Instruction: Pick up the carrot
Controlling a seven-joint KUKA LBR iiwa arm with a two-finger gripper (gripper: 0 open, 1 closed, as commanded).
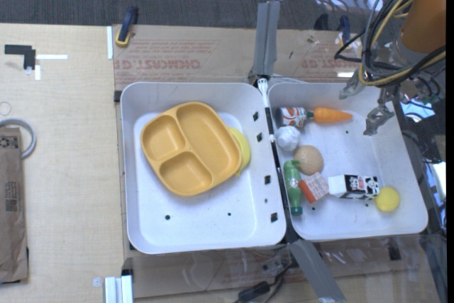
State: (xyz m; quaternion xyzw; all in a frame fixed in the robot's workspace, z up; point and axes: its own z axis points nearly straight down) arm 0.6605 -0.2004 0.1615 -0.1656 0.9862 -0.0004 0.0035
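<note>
The carrot (332, 116) lies in the right bin (408, 174), up near the back wall, with its pointy end aimed to the right. It is flat on the white floor of the bin and nothing is holding it. Just to its left I see a small bottle with a red label (292, 115), touching or almost touching its fat end. In front of it sit a shiny crumpled ball (287, 138), a round tan thing (308, 159), a green bottle (292, 186), a little red and white packet (314, 188), a small milk carton with black spots (357, 185) and a yellow ball (387, 200). The left bin (138, 174) has a yellow plate with three parts (190, 147) and something yellow peeking out from under its right side. My arm comes in from the right, and the gripper (376, 118) hangs over the back right corner of the right bin, near the carrot's tip but apart from it. I cannot tell if it is open or closed, because the wires and metal parts there all blur together. I think the job is only at the start: the carrot is not picked up yet. What is left, I think, is to move the gripper a little to the left so it is over the middle of the carrot, go down, squeeze it and lift it up. The bottle sits so close that I would need to be careful not to bump it.
</note>
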